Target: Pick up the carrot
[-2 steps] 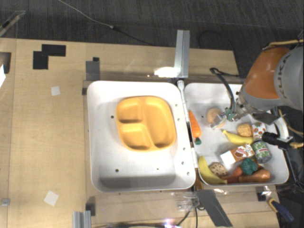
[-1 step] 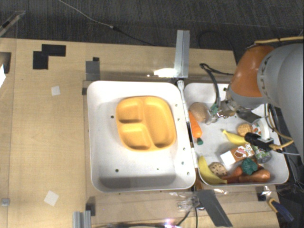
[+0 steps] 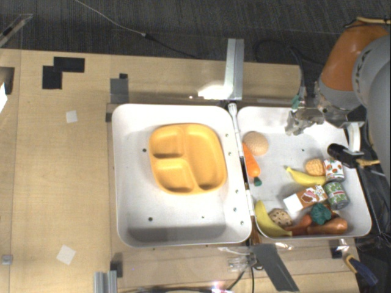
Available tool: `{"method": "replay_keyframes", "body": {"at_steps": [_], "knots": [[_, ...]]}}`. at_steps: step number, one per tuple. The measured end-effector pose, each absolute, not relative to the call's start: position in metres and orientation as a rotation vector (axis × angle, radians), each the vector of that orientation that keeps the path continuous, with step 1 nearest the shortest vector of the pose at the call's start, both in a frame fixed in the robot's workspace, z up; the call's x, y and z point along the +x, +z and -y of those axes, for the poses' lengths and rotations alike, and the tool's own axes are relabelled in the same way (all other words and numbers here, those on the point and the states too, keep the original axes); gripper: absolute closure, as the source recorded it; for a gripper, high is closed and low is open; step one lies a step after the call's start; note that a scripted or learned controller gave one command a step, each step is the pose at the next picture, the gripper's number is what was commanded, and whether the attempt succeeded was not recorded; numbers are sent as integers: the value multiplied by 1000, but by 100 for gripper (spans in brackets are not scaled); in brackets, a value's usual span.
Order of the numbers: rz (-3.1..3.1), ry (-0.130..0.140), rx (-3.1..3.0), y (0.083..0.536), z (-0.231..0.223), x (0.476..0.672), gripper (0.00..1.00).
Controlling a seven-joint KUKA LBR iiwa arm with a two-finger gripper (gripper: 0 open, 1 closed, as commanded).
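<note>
- Bright, even overhead light; colours warm, a bit washed on the white bins (image 3: 122,182).
- Glare patch on bench (image 3: 36,176) just behind the bins, approx. top centre, by metal post (image 3: 234,66).
- Soft shadows: inside left bin's near edge, and under yellow tray (image 3: 185,157).
- Dark floor at top, grainy.
- Overall soft, low res.; small items in right bin lack detail.
</note>
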State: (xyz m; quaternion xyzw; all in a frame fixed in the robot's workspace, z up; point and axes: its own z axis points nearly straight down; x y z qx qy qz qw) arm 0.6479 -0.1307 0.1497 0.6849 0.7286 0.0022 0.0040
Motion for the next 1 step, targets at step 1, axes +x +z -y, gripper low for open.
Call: {"method": "replay_keyframes", "body": {"at_steps": [1], "knots": [[-2098,6,2333,120,100,670,100]]}}
